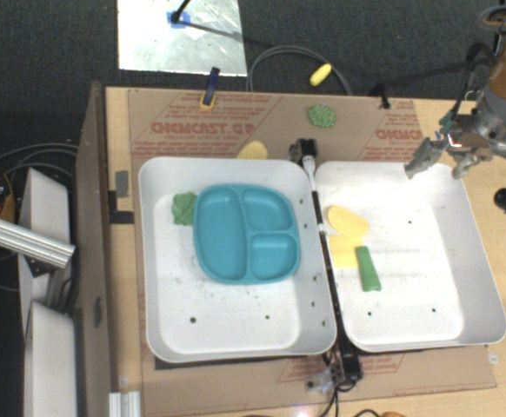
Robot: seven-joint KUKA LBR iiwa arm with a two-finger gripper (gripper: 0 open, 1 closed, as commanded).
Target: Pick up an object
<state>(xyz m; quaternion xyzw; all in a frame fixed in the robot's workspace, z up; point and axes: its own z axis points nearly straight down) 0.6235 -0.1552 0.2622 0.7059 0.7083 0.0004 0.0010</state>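
The gripper [440, 162] hovers at two o'clock over the right bin [462, 259], jaws spread wide and holding nothing, ready to descend. A green stick [368, 268] and yellow piece [347, 224] lie at the bin's nine o'clock edge.

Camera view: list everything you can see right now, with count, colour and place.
bins: 2, white, side by side on the bench
divided plate: 1, teal, left bin
green piece: 1, left bin, at the plate's left edge
yellow piece: 1, right bin, near the divider
green stick: 1, right bin, just below the yellow piece
green round item: 1, on cardboard behind the bins
yellow item: 1, behind the left bin
hand: 1, grey, fingers apart, above the right bin's far right corner
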